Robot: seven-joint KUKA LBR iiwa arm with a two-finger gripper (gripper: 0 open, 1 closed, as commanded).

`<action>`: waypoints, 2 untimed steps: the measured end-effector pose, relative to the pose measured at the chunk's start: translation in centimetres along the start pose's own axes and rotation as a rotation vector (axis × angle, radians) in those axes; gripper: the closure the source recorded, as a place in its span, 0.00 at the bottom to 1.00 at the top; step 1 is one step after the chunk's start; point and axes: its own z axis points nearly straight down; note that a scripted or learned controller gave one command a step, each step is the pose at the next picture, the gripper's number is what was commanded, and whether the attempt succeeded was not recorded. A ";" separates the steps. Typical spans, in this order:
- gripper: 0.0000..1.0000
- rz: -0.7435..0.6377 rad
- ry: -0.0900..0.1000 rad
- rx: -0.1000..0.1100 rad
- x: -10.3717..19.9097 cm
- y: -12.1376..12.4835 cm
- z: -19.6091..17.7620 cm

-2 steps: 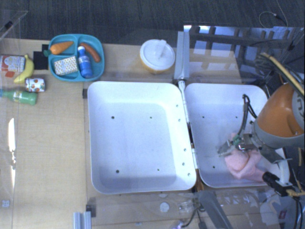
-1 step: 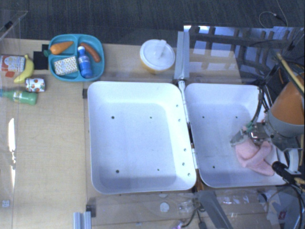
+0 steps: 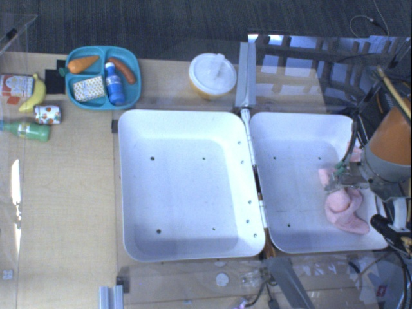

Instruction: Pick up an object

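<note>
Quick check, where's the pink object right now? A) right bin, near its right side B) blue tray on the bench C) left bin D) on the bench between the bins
A: the pink object lies in the right bin, close to its right wall, with the end effector right at its upper edge.

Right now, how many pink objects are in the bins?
1 that I can make out: a pink soft object in the right bin, near its right wall, under the claw. The arm may hide more of it.
</note>
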 end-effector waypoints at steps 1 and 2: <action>1.00 -0.215 0.013 0.020 8.1 2.3 -7.2; 1.00 -0.158 0.011 0.021 11.9 8.9 -11.1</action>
